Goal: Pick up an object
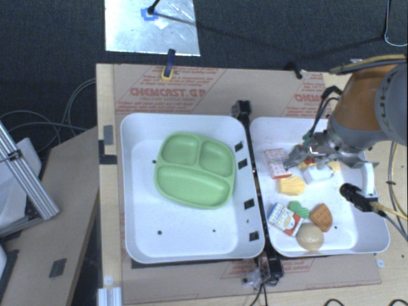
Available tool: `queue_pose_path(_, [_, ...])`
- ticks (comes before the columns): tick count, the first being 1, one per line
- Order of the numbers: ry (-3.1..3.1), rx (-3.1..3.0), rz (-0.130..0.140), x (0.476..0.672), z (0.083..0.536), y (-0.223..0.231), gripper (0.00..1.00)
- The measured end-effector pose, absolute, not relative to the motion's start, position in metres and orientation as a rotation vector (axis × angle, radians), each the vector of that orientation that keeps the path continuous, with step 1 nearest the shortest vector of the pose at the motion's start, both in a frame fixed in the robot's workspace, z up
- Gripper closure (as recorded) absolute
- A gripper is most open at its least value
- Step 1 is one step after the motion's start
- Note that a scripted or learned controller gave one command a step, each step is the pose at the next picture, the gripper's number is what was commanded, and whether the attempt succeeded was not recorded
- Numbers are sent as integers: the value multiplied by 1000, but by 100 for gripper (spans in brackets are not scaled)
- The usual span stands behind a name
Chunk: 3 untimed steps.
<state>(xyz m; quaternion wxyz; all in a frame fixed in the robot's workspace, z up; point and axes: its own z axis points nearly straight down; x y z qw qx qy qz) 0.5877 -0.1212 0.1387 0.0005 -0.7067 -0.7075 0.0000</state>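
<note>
My gripper (pixel 310 155) hangs low over the upper middle of the right bin (pixel 370 234). Just below it lie a small white piece (pixel 318 174) and a yellow bit (pixel 333 166). A yellow cheese wedge (pixel 292 185) lies to its lower left, and a red-and-white packet (pixel 275 161) to its left. Nearer the front are a small printed carton (pixel 282 217), a green piece (pixel 298 208), a brown waffle-like piece (pixel 320 217) and a beige ball (pixel 310 236). The gripper's body hides whatever is directly under it.
The left bin (pixel 137 234) holds a green divided plate (pixel 194 169). A black divider with clips (pixel 250 171) runs between the bins. The arm's grey and orange wrist (pixel 363 107) leans in from the right, with a black attachment (pixel 356 197) over the bin's right side.
</note>
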Motion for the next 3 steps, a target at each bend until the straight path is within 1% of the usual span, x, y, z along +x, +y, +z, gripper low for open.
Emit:
queue_pose_path(1, [-2233,-2233,-14,593,109,-124,0])
queue_pose_path(2, [-2237,-2235,-18,595,118,-123,100])
queue_pose_path(3, [-2227,-2219,-2,587,176,-124,100])
